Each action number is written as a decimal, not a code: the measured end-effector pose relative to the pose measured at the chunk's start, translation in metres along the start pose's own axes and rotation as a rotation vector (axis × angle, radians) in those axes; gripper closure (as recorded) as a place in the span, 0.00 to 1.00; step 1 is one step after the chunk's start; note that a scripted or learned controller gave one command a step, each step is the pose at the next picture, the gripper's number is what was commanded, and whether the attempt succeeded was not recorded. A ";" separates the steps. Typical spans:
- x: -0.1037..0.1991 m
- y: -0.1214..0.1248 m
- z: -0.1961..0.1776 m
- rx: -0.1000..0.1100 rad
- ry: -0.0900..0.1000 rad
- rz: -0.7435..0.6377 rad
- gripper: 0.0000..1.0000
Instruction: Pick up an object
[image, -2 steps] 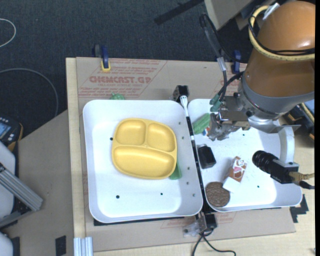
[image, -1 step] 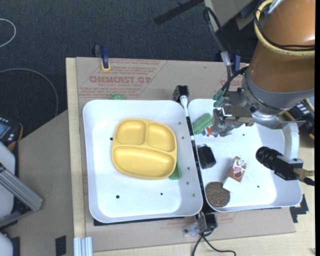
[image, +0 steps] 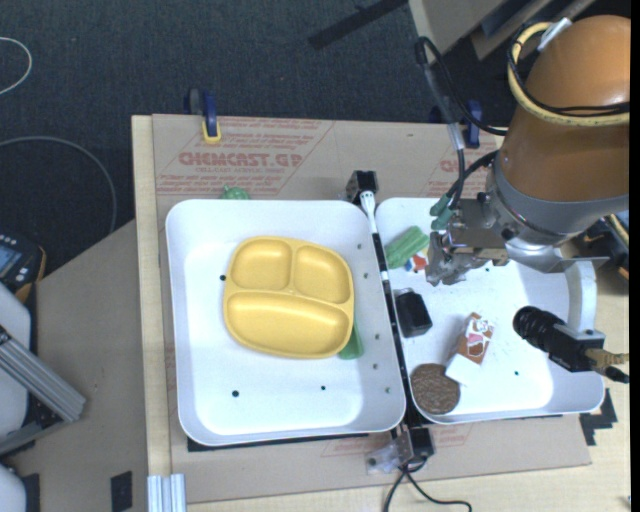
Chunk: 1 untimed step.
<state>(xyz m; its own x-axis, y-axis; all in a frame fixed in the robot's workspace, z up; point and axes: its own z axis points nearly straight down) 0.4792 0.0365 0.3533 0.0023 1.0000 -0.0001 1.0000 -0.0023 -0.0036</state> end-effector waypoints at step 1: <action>0.123 -0.001 0.011 -0.003 0.004 -0.016 1.00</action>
<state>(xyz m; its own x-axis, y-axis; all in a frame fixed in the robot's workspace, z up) 0.4781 0.1597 0.3425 -0.0136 0.9999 0.0036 0.9999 0.0136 -0.0007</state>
